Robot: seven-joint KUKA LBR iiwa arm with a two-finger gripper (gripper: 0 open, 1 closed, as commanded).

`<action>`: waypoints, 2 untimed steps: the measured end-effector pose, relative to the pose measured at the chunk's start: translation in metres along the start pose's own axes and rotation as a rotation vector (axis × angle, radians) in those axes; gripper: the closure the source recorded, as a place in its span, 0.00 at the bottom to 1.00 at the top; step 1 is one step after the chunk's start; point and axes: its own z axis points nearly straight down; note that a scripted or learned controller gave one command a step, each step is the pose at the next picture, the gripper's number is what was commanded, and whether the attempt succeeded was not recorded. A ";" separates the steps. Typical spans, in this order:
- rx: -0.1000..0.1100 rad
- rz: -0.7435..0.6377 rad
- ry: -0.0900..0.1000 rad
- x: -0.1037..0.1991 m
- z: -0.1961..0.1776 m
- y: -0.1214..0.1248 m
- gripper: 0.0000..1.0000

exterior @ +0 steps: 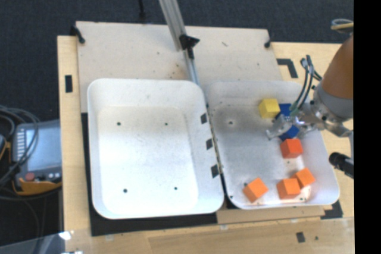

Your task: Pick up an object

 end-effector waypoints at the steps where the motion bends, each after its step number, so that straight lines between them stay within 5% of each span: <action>1: -0.011 0.000 -0.007 -0.012 0.053 -0.001 0.00; 2: -0.018 0.006 -0.006 -0.012 0.039 0.001 1.00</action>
